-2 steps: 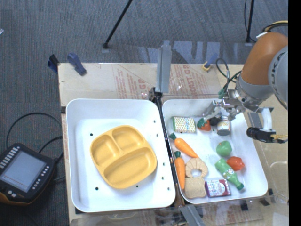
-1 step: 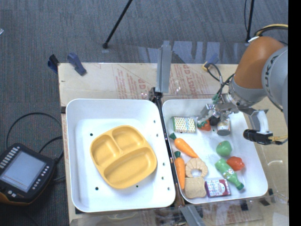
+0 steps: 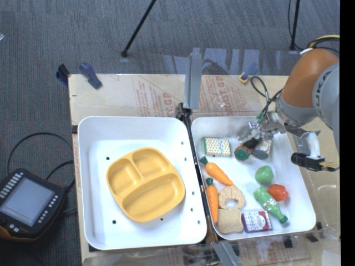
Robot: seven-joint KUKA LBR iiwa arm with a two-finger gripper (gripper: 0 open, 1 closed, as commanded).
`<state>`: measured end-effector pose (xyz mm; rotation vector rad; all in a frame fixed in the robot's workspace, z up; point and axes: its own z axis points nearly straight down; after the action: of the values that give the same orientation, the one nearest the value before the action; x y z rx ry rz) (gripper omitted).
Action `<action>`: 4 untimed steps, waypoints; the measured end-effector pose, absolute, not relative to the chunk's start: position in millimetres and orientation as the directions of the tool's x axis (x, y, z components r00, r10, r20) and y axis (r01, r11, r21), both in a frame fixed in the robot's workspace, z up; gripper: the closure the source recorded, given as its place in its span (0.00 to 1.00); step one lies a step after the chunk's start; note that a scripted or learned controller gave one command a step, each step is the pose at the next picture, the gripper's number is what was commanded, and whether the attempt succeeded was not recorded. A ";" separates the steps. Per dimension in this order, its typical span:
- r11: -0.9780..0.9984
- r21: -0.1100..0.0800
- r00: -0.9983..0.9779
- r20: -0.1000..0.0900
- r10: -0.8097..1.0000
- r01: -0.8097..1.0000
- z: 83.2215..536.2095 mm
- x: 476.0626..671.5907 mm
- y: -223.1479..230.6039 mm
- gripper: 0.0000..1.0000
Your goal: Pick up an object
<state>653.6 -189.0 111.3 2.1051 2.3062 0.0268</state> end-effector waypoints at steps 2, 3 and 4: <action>0.164 0.010 -0.164 -0.001 0.986 0.986 92.8 604.1 -209.4 0.00; 0.123 0.001 -0.123 0.006 0.992 0.992 87.6 645.9 -207.5 0.00; 0.305 0.000 -0.305 0.001 0.952 0.952 87.9 645.5 -209.3 0.00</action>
<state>645.5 -209.3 87.9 1.8529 2.5382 0.0011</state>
